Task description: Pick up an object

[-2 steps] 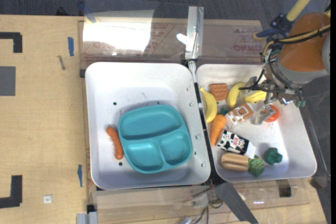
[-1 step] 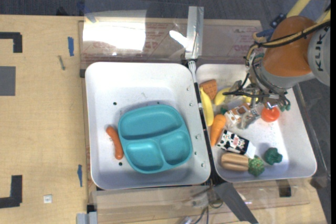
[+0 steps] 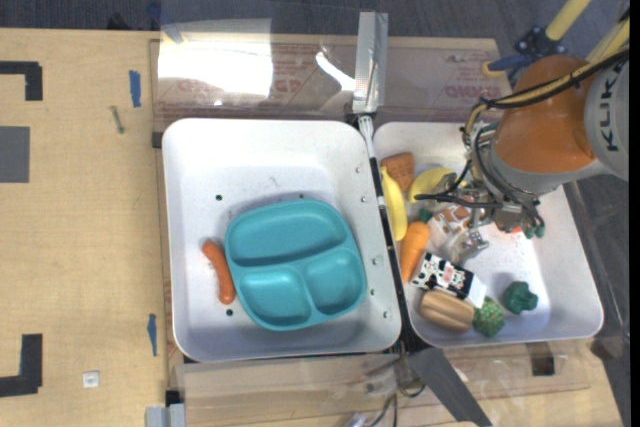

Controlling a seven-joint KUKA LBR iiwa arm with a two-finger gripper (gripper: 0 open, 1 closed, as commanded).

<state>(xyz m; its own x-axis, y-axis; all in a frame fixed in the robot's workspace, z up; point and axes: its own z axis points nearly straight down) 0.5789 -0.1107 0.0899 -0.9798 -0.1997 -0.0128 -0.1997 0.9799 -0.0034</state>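
Arm (image 3: 545, 130) low over right bin (image 3: 575, 300), right of frame. Carrot (image 3: 413, 248) just left of it, near bin's left wall. Looks light, hard, smooth (may slip). Best grab across its fat middle. Jaws: cannot tell if apart or closed.

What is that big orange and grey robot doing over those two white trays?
The grey robot arm with the orange band reaches into the right white bin, its hand low over a pile of toy food: a yellow banana, an orange carrot, a tan bread roll and green broccoli. The left white bin holds a teal divided plate and an orange-red sausage.
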